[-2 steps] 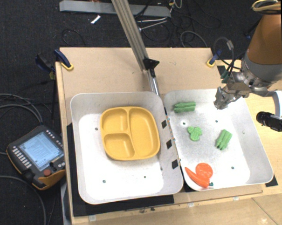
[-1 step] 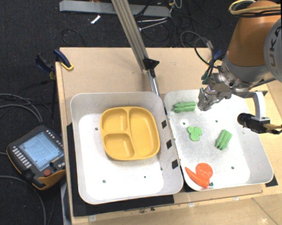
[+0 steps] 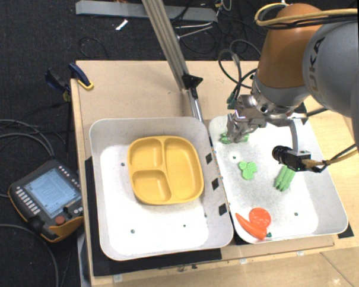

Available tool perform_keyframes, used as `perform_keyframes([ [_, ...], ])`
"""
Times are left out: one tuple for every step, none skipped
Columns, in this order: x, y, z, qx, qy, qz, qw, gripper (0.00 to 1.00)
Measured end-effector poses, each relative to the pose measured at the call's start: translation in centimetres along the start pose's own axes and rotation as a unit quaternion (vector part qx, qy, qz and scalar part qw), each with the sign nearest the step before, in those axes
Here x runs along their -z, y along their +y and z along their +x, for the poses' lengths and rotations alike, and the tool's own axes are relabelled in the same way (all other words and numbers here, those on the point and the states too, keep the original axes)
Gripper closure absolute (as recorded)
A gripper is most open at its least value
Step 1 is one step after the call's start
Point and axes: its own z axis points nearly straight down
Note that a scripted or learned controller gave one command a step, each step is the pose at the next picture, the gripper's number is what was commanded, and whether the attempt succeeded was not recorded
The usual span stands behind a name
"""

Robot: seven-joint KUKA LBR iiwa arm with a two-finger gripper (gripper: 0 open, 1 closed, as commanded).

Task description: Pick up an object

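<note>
Far out at nine o'clock, on the dark floor beside the bench: a grey teach pendant (image 3: 48,199) with an orange rim, screen lit, cables trailing around it. Up at ten o'clock, on the bench corner: a blue and yellow clamp (image 3: 75,74).

Next, the left bin (image 3: 108,143), white and shallow. Holds a yellow divided plate (image 3: 166,170) with three compartments, lying flat a little toward twelve o'clock of the bin's middle.

From twelve o'clock, slanting down toward the seam between the bins: a pale metal pole (image 3: 169,42) ending in a black fitting.

Then the right bin (image 3: 325,214), touching the left one along its edge. At its eleven o'clock corner: a small green leafy piece (image 3: 233,139), directly under the gripper (image 3: 238,128). Hard to tell whether gripper and piece touch; cannot tell whether the gripper is released or clenched, and no sign of anything lifted. Near the bin's centre, toward nine o'clock: a second green lump (image 3: 248,170). Just at three o'clock of that, apart from it: a green bundle of stalks (image 3: 284,178), tilted. At seven o'clock of the bin, by the rim: an orange-red toy vegetable (image 3: 257,221).

Reaching in from two o'clock: the grey arm (image 3: 336,50) with its orange band, bent down over the bin's far corner; a black cylinder (image 3: 287,155) on a bracket hanging off it above the stalks.
</note>
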Motion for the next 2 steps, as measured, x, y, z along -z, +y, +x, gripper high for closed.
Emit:
perform_keyframes([
  [-1.7,0.7,5.1,0.000,0.000,0.000,1.0000,1.00],
  [-1.3,2.1,11.1,0.001,0.000,-0.002,1.0000,1.00],
])
